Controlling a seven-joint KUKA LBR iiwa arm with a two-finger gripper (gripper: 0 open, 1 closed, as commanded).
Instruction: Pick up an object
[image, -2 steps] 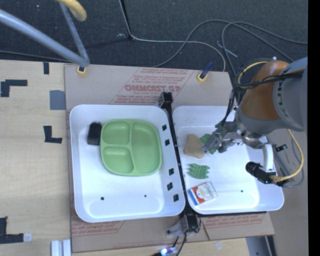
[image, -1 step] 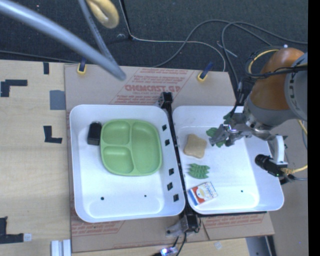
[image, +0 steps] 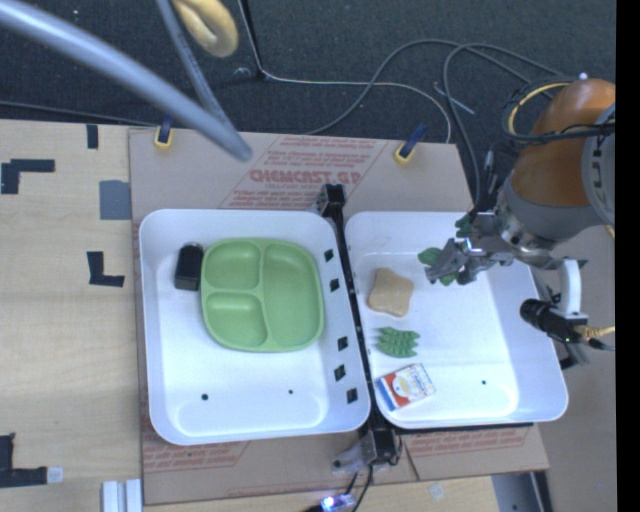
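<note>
Bins sit side by side on the surface, parted by a black divider (image: 345, 300) that serves as the landmark; the left bin (image: 170, 390) lies to the left of that divider, and in it a green sectioned plate (image: 263, 295) rests close to the divider, with a small black block (image: 188, 267) touching the plate's far-left edge. To the right of the divider lies the right bin (image: 520, 390); just right of the divider, in its upper half, lies a tan bread-shaped piece (image: 390, 291); below that, also near the divider, a green leafy piece (image: 397, 342); lower again, near the bin's front wall and just beside the divider, a small white packet with red and blue print (image: 405, 385). Further right of the divider, over the bin's upper part, the gripper (image: 447, 265) hangs on the grey arm with its orange band (image: 570, 140); a dark green thing shows at its tip, but how far the jaws stand apart, and whether they grip anything, cannot be told.
</note>
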